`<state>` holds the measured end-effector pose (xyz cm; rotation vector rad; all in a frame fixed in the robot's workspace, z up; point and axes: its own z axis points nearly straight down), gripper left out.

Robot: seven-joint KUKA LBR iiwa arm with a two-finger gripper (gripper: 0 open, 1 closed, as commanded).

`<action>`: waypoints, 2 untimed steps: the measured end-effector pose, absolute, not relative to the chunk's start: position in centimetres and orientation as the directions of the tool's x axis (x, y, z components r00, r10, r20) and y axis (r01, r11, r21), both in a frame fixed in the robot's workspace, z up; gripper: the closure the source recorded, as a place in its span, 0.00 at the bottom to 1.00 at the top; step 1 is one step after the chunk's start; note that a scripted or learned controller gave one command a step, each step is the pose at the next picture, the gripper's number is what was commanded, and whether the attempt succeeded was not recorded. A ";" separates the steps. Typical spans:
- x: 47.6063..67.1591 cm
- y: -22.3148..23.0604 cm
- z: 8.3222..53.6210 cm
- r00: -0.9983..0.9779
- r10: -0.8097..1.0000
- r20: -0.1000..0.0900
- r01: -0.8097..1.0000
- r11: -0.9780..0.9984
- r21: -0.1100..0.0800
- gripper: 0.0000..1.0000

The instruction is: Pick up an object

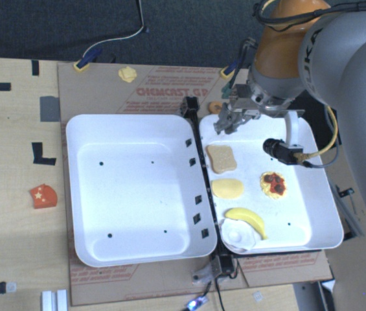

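Observation:
In the right bin (312, 235) lie a slice of toast (221, 159), a pale yellow oval piece (227, 188), a banana (247, 220) resting on a white round item (238, 236), and a small pizza-like piece with red topping (274, 184). My gripper (225, 124) hangs over the far left corner of the right bin, just above and beyond the toast. Nothing shows between its fingers, and they look close together, but their state is unclear from this angle.
The left bin (79, 173) stands beside the right one. A red toy (44, 196) lies on the bench to the left, a yellow piece (127, 74) at the back, a small orange item (215, 107) by the bin's far edge. The arm's body fills the upper right.

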<state>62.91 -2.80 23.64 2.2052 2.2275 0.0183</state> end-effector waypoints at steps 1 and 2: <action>66.6 3.4 21.5 -0.008 1.000 0.002 1.000 0.008 -0.001 1.00; 66.8 9.2 23.1 -0.007 1.000 0.003 1.000 0.007 0.000 1.00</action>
